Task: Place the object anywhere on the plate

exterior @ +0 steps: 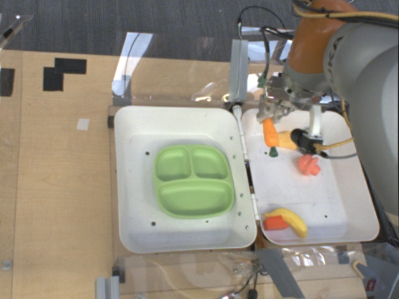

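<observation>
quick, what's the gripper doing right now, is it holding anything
Gripper: low over the right bin, just above the toy carrot; whether it holds anything cannot be told.

The grey arm [368,86] comes in from the right edge and fills the upper right of the frame, its orange band [315,33] sitting above the wrist, which bends downward and leftward to the hand [273,112] right of the frame's centre.
</observation>
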Robot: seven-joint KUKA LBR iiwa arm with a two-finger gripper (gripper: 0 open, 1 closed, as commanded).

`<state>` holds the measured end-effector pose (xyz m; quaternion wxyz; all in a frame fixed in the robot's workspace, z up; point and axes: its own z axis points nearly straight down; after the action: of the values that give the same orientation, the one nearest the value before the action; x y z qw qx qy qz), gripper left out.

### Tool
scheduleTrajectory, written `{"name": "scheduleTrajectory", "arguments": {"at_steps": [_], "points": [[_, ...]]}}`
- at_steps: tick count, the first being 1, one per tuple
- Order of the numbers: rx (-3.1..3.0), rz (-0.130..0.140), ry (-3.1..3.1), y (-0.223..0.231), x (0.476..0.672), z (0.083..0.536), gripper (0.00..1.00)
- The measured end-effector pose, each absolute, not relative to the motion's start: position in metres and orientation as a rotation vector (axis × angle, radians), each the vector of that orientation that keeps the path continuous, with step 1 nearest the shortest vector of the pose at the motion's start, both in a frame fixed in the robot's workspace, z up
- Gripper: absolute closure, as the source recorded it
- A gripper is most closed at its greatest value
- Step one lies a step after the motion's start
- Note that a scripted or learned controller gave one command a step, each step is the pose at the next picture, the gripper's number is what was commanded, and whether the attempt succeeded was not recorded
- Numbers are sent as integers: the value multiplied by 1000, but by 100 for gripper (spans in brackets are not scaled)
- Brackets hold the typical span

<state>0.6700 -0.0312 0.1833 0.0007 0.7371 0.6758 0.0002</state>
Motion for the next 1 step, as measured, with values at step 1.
{"name": "scheduleTrajectory", "arguments": {"at_steps": [1], "points": [[2236, 1, 2208, 33, 612, 183, 100]]}}
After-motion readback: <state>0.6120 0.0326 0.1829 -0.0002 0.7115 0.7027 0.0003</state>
